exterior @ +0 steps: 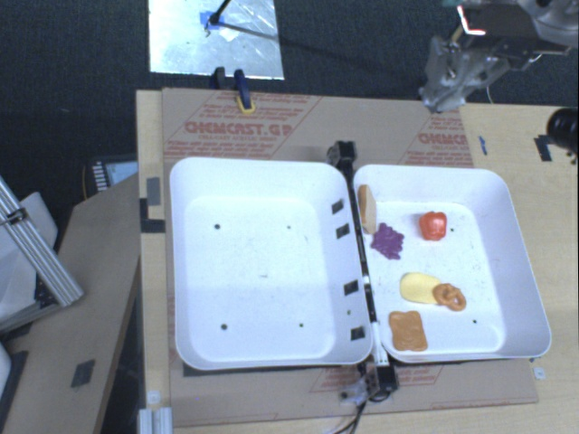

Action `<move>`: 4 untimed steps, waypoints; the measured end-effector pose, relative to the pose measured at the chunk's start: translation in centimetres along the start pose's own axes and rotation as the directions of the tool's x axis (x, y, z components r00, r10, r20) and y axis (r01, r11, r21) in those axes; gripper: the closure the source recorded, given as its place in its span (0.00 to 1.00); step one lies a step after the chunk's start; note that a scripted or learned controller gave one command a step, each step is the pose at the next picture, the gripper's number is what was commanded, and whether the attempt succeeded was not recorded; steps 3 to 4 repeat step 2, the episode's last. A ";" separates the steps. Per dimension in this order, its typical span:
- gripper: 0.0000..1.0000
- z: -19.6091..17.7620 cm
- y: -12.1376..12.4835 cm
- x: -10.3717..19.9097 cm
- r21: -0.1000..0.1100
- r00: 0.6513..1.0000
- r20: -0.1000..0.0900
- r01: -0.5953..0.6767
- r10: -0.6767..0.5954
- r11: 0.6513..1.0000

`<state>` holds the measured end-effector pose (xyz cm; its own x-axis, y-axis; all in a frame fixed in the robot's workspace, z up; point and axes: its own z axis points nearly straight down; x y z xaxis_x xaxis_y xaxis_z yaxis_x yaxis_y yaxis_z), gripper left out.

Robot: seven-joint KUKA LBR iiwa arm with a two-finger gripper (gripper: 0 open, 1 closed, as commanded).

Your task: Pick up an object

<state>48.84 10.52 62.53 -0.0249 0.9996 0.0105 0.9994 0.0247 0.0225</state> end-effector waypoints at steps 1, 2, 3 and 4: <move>1.00 -1.1 0.0 0.0 -0.002 1.000 -0.001 0.002 -0.002 1.000; 1.00 -2.2 0.1 0.1 -0.005 1.000 -0.003 0.004 -0.004 1.000; 1.00 -2.2 0.1 0.1 -0.005 1.000 -0.003 0.004 -0.004 1.000; 1.00 -2.2 0.1 0.1 -0.005 1.000 -0.003 0.004 -0.004 1.000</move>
